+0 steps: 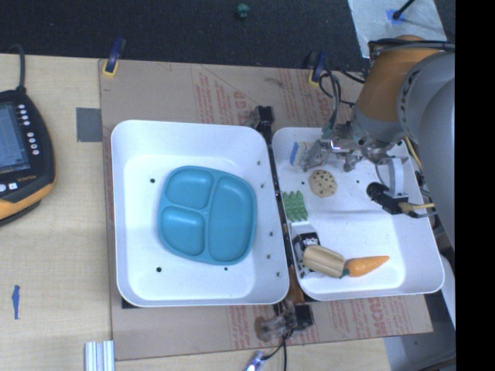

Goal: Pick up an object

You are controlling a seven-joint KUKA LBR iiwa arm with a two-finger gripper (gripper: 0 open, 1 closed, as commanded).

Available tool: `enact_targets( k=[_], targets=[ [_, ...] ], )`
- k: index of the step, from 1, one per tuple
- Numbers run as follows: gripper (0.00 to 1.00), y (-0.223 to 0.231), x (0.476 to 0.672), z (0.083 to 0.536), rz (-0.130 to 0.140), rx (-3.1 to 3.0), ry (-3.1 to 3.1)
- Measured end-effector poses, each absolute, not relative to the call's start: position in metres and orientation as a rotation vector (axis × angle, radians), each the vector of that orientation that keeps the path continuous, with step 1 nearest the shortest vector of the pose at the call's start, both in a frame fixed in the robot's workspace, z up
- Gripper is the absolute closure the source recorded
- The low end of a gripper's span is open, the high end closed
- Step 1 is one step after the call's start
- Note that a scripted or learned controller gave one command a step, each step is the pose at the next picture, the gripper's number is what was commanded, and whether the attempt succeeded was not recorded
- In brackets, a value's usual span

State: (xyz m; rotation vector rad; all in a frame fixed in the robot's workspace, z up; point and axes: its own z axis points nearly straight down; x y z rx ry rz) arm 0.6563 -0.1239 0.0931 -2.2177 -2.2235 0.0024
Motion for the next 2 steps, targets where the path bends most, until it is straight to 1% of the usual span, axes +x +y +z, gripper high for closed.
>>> enact_targets(
  k=[1, 2],
  targets=[
    [0.0, -0.093, 0.648, 0.092, 0.006, -2.213, -2.225],
    [0.0, -0.12, 0.656, 0.092, 0.002, -2.218, -2.224]
  ],
)
